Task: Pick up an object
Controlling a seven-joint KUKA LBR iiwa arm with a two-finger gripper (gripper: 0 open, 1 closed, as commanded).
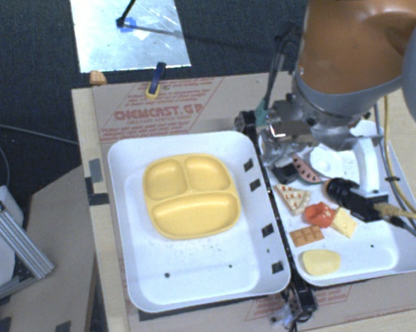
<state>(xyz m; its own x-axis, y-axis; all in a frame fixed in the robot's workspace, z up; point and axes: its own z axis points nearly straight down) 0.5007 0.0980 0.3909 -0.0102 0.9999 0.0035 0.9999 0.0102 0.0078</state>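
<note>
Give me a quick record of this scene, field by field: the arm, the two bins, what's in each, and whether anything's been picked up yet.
arm: over the right bin, reaching in from the right
gripper: low at the right bin's upper left; fingers unclear
left bin: holds a yellow divided plate
right bin contents: waffle wedge, red piece, cheese wedge, cracker, pale yellow oval piece
picked up: nothing seen held

arm: orange band, grey casing | wrist: silver metal block | cables: yellow, green

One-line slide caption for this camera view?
Arm over right bin of toy food; yellow divided plate in left bin.
</note>
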